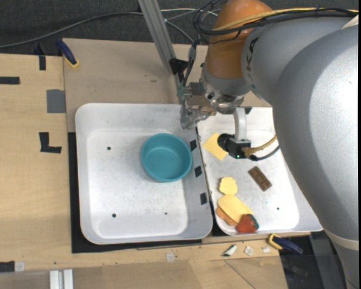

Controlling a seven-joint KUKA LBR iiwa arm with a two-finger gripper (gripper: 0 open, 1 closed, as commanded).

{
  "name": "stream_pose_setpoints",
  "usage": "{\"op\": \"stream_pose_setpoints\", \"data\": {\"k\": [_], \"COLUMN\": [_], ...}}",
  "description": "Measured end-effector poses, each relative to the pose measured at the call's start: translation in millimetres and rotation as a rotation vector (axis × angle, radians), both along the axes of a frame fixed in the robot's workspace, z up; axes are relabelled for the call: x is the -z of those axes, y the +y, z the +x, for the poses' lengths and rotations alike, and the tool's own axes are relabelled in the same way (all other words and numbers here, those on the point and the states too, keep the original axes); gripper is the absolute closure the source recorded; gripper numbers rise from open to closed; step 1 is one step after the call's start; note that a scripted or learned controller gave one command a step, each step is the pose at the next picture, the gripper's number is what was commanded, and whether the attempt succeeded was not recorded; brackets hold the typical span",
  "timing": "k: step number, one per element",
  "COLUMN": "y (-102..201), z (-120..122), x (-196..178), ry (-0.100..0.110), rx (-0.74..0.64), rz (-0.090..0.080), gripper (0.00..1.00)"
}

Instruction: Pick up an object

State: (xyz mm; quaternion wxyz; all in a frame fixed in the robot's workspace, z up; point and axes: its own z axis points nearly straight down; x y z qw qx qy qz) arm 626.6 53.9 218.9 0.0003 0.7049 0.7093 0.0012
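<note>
Camera view: the hand (188, 119) hangs over the far end of the strip where the left bin (84, 116) and the right bin (289, 218) meet on the bench (24, 161); the arm (301, 77) reaches in above the right bin; whether the hand is open or closed cannot be told from this angle, and no object can be seen in its grip.

Candidate objects: a teal bowl (166, 156) stands upright near the middle of the left bin, just below and to the left of the hand; in the right bin lie a flat yellow square (212, 147) near the dividing rim, a yellow round piece (228, 186) below it, a brown bar (260, 178) further right, and a yellow block (233, 208) touching a red piece (247, 224) at the near end.

Step in hand, as judged: approach or target selection; the pick is not yet made.

Next move, as judged: shift sideways off the dividing rims, centre over one object, then descend; the bowl likely calls for a grip across its wall; the flat yellow square lies low against the bin floor and would probably be harder to seize; the rims beneath the hand present a collision risk on a straight descent.
</note>
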Motion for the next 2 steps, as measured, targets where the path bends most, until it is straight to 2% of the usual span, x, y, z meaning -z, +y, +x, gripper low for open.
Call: {"op": "stream_pose_setpoints", "data": {"k": [1, 2], "y": [41.6, 38.9], "z": [33.0, 32.0], "x": [3.7, 3.4], "ry": [0.002, 0.004], "rx": [0.001, 0.004], "rz": [0.0, -0.003], "gripper": [1.0, 0.0]}}
